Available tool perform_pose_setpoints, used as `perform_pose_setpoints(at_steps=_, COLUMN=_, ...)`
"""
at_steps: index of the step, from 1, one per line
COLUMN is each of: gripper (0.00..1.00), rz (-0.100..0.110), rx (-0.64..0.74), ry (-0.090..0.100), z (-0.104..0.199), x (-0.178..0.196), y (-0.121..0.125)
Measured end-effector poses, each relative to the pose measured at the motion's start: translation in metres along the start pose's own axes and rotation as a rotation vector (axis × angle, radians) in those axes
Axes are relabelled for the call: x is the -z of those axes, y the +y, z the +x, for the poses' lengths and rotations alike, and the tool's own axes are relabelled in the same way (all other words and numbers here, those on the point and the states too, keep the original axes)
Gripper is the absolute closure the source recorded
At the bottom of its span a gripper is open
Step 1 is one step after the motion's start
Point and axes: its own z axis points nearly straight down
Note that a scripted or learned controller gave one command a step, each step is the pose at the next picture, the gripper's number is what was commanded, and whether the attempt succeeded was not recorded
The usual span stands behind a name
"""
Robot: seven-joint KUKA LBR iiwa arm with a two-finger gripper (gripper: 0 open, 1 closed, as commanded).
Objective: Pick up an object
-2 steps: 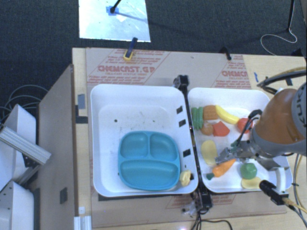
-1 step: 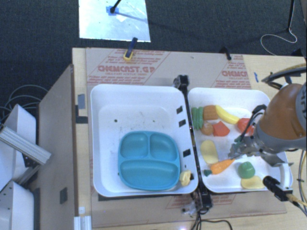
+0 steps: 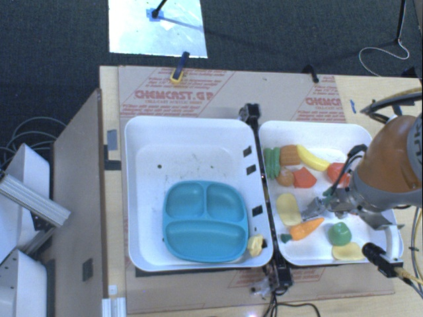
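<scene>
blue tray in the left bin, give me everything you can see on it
The blue tray is a light-blue, plastic-looking divided plate with three compartments: two small ones on the far side, one long one nearest the camera. It lies flat, right way up, in the near half of the left bin. A small yellow piece sits at its near right corner.

robotics lab; bench [image 3: 218, 91] with two white bins [image 3: 192, 137]; loose cables [image 3: 23, 127] on dark carpet [image 3: 53, 38]; toy food [image 3: 310, 157]

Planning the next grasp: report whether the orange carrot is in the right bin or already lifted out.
In the bin. The orange carrot lies on the right bin floor, beside the gripper, not between its fingers.
</scene>
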Motion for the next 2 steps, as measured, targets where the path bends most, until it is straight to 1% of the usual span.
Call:
perform_pose_setpoints(at_steps=1, gripper=0.00, rz=-0.005, rx=0.011, ry=0.003, z=0.083, x=0.079, y=0.001)
perform_pose_setpoints(at_steps=2, gripper=0.00, rz=0.003, rx=-0.007, ry=-0.003, z=-0.006, x=-0.029, y=-0.002)
